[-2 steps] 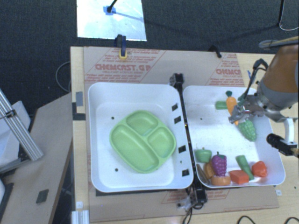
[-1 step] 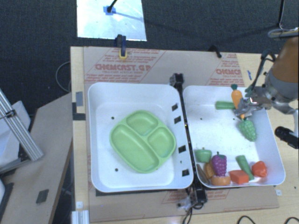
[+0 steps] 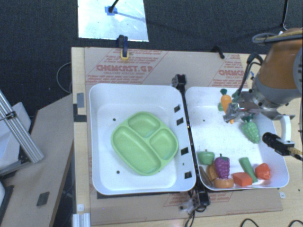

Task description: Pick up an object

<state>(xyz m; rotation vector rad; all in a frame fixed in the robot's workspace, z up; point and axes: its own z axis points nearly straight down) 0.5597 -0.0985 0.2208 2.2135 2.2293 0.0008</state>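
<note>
Carrot (image 3: 226, 99) lies near the far wall of the right bin (image 3: 208, 96), just beside the gripper (image 3: 231, 113), which hovers low over the bin floor. Whether the gripper clasps anything, I cannot tell. A green plate (image 3: 144, 143) sits in the left bin (image 3: 102, 126).

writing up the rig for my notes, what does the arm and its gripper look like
The arm is bulky and rounded, with a broad orange band above a grey wrist section. Thin dark cables loop beside it. The gripper is small, metallic silver and grey. A white bracket and a black cylindrical part sit below the wrist.
</note>
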